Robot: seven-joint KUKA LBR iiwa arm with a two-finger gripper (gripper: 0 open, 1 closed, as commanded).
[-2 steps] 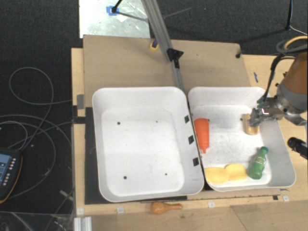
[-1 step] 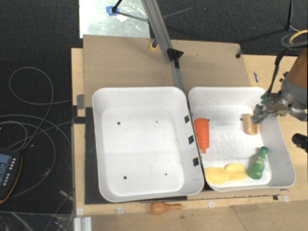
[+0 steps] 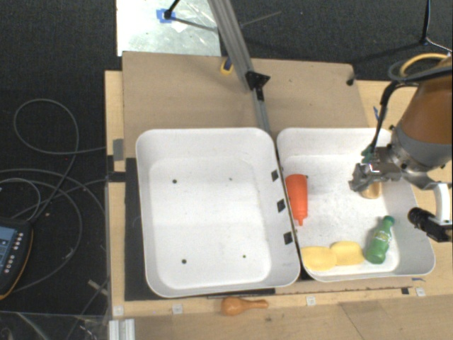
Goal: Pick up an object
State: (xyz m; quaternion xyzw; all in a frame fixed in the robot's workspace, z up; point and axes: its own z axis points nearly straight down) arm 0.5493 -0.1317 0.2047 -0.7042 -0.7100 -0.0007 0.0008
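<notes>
In the right bin (image 3: 322,144) lie an orange bottle-shaped object (image 3: 297,196) along the left wall, two yellow sponge-like pieces (image 3: 333,255) at the front, and a green bottle (image 3: 379,241) at the front right. A small tan object (image 3: 371,189) sits by the right side of this bin. My gripper (image 3: 365,178) hangs directly over that tan object, reaching in from the right under the orange-banded wrist (image 3: 428,115). The arm's angle hides the fingertips.
The left bin (image 3: 205,211) stands beside the right one. An orange-brown pear-shaped object (image 3: 243,304) lies on the bench edge in front of the bins. A slanted metal pole (image 3: 237,41) crosses the back. Cables and a pendant (image 3: 10,250) lie on the floor at left.
</notes>
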